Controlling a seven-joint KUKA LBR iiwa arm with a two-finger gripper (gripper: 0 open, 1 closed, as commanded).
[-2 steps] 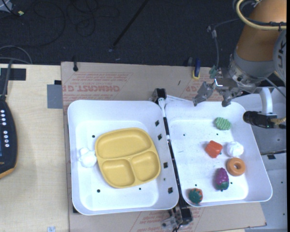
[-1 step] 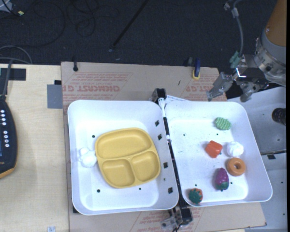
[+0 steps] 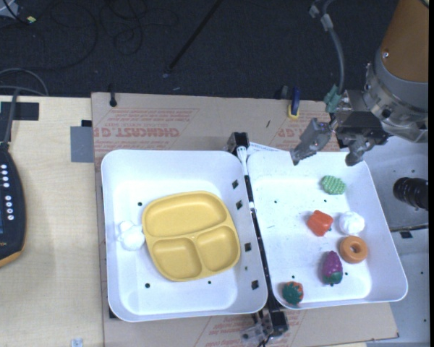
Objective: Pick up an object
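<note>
My gripper [image 3: 330,149] hangs above the far edge of the right bin [image 3: 289,194], open, with nothing between its fingers. Below it in that bin lie a green knobbly piece [image 3: 333,185], a red-orange piece [image 3: 319,223], a white piece [image 3: 351,223], an orange doughnut-shaped ring [image 3: 354,250], a purple piece with a green top [image 3: 332,267] and a red-and-green piece [image 3: 293,293] at the near edge. The green knobbly piece is closest to the gripper, a little toward the near side of it.
The left bin [image 3: 123,179] holds a yellow three-part plate [image 3: 190,235] and a small white object [image 3: 131,237] at its left. A black divider [image 3: 246,208] runs between the bins. A handheld pendant [image 3: 0,208] lies at the far left of the bench.
</note>
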